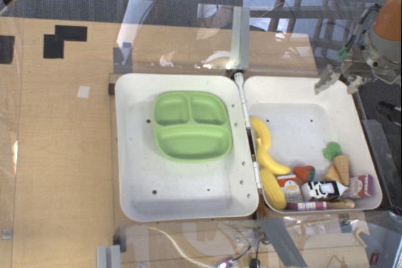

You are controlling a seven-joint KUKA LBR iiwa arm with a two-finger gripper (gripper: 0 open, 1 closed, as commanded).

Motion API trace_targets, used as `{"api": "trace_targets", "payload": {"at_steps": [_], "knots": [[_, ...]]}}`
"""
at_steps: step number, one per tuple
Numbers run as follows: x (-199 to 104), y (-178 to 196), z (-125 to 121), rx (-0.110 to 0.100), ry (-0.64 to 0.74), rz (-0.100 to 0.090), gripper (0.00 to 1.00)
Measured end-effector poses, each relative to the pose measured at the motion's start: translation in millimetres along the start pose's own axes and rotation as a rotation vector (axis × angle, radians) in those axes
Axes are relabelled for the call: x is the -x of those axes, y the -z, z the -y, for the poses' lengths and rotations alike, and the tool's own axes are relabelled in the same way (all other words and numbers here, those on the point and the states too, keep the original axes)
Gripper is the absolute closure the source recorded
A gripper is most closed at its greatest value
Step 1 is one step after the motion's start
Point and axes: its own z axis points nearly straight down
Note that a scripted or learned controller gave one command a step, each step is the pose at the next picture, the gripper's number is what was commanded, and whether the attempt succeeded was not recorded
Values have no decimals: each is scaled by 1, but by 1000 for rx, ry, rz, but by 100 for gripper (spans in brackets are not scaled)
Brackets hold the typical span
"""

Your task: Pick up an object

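Observation:
The right bin [295, 116] holds a heap of toy food along its near edge: a yellow banana [264, 147], a corn cob [272, 189], a red strawberry-like piece [304, 172], a green sprig [333, 150], an orange cone [342, 167], a black-and-white item [323, 189] and a small pink carton [362, 185]. My gripper [338, 81] hangs above the bin's far right corner, well away from the heap. Its two fingers stand apart with nothing between them. The orange wrist band [388, 25] is at the view's right edge.
A green divided plate [191, 125] lies in the left bin [135, 185]. A metal divider [246, 135] separates the bins. Clear plastic panels and a metal post [240, 34] stand behind them. Wooden benchtop [56, 154] stretches to the left.

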Motion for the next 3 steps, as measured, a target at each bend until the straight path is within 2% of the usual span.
{"api": "trace_targets", "payload": {"at_steps": [1,2,3], "knots": [[-53,-94,-22,-7,106,-3,0],[-53,-93,-22,-6,106,-3,0],[-79,-146,17,3,185,0,0]]}}
